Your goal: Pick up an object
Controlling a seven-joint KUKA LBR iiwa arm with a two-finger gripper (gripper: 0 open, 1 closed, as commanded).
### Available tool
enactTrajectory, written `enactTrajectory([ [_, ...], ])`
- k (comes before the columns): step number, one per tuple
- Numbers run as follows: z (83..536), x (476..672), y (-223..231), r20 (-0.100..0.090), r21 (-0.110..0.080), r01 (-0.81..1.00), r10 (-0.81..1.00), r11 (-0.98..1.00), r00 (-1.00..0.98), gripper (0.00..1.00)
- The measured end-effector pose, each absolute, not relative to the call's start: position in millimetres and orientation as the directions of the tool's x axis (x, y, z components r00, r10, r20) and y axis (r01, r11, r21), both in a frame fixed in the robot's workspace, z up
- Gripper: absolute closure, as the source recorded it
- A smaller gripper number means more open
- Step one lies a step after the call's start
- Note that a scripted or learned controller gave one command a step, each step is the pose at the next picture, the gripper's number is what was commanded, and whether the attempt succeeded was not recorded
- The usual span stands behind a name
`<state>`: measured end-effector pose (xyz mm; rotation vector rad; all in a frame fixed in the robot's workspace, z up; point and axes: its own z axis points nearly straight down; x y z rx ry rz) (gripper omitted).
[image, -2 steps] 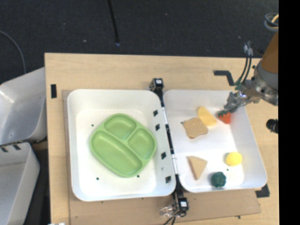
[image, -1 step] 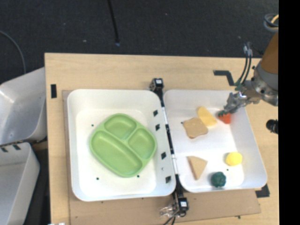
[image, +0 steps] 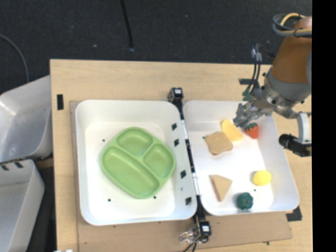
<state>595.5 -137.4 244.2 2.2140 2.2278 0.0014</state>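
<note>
The right bin (image: 273,193) holds several small food toys. A yellow piece (image: 231,130) lies next to a brown toast-like slice (image: 218,143). A small red piece (image: 253,132) sits just right of the yellow one. Further forward are a tan wedge (image: 221,186), a yellow ball (image: 261,178) and a dark green lump (image: 243,200). My gripper (image: 245,119) hangs low over the back of the right bin, right above the yellow and red pieces. I see nothing clearly between its fingers.
The left bin (image: 89,203) holds a green divided plate (image: 138,162). A black-clipped divider (image: 185,151) runs between the two bins. The arm's orange band (image: 291,56) and grey wrist stand over the bench's right rear corner.
</note>
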Motion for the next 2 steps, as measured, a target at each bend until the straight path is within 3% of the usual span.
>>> enactTrajectory([
  [1, 237.4, 592.1, -77.5, 0.0, 0.001, 1.0, 1.0, 0.007, -0.007, 1.0],
  [2, 234.2, 601.8, -26.4, 0.0, 0.002, 1.0, 1.0, 0.007, -0.007, 1.0],
])
